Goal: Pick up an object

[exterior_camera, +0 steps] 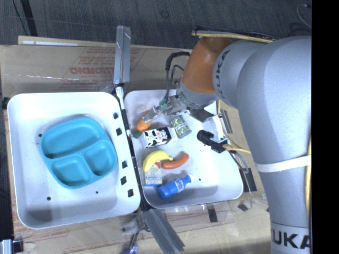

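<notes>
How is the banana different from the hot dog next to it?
The banana is yellow, while the hot dog is reddish orange. The banana looks fatter and bends in a strong curve; the hot dog looks thinner and bends just a little. The banana lies nearer the bin with the blue plate; the hot dog lies on its far side. Both are toy foods lying flat, touching, in the right bin.

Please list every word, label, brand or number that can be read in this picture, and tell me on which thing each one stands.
"KUKA": white letters low on the grey arm, cut by the picture's edge.
Red print on the cardboard behind the bins: too faint to read.
Black-and-white carton: pattern, no readable text.
Green packet and blue bottle: labels too small.
</notes>
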{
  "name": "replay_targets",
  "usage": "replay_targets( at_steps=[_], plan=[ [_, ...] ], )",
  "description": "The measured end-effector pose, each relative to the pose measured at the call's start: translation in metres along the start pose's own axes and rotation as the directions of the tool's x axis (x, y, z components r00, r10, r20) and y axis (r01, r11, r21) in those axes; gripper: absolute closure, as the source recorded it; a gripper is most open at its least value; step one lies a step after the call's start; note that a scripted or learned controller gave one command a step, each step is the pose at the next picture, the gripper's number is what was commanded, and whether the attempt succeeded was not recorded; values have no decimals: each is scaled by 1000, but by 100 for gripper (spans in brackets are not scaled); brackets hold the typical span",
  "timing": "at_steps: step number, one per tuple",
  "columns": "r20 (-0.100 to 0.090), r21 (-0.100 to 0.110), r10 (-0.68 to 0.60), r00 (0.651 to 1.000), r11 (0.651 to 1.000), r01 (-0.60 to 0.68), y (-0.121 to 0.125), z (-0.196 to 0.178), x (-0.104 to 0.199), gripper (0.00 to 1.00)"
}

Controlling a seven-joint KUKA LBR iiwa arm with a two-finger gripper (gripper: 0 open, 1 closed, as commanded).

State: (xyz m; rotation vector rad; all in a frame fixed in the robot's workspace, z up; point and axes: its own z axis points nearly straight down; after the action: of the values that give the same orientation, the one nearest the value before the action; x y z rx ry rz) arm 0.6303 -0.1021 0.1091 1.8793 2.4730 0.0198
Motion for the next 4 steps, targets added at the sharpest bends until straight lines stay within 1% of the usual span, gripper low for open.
replay_targets(
  at_steps=[1,2,3,4],
  plan=[
    [-16,24,-77,997,997,78,-27,12,10,0],
    [-22,37,42,999,998,-41,-60,16,-11,0],
    [-22,35,19,1000,999,-18,-127,14,-4,0],
    [-17,32,90,996,995,-89,-173,-12,-55,0]
  ],
)
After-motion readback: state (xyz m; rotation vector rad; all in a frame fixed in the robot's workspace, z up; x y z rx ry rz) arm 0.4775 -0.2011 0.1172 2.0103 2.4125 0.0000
